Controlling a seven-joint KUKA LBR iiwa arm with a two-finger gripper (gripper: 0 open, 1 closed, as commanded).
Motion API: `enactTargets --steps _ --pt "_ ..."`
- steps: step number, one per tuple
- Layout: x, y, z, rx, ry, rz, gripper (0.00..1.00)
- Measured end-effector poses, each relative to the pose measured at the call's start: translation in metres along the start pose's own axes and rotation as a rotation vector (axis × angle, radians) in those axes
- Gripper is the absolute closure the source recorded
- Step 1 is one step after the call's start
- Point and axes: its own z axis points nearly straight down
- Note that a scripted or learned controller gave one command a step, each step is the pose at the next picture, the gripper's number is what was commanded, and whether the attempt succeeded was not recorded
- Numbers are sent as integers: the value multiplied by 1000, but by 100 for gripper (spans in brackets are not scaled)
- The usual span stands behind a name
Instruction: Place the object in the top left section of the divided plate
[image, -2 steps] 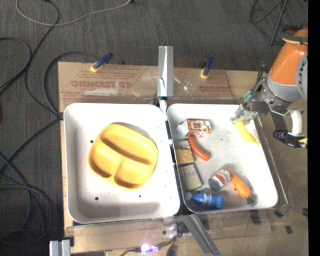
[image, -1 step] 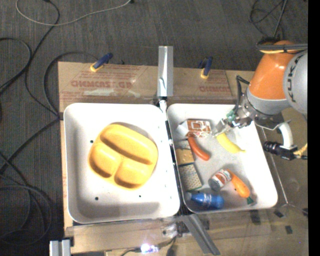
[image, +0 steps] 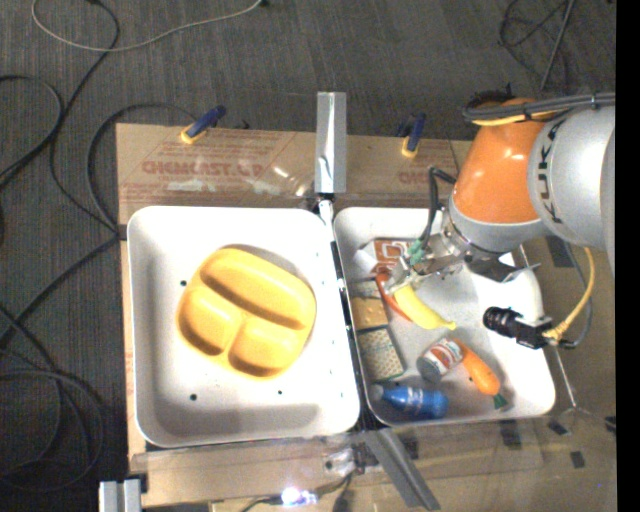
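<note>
A yellow divided plate lies in the left white bin, with one long section toward the back and two smaller ones toward the front; nothing lies in it. My gripper hangs low over the back left part of the right bin. Its tip is right at the upper end of a yellow banana. A thin orange-red strip lies beside the banana. Whether anything is gripped is hidden by the wrist.
The right bin also holds a carrot, a small can, a blue object, a tan square, a speckled pad and an orange-printed card. A metal post stands behind the bins.
</note>
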Motion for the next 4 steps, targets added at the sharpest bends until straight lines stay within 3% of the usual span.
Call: enactTargets --steps 1,2,3,4 --pt "81 12 0 -1 0 -250 100" --pt "77 -19 -12 2 0 15 100" --pt "116 0 1 3 -1 -106 100" --pt "152 22 -15 2 -1 -194 100"
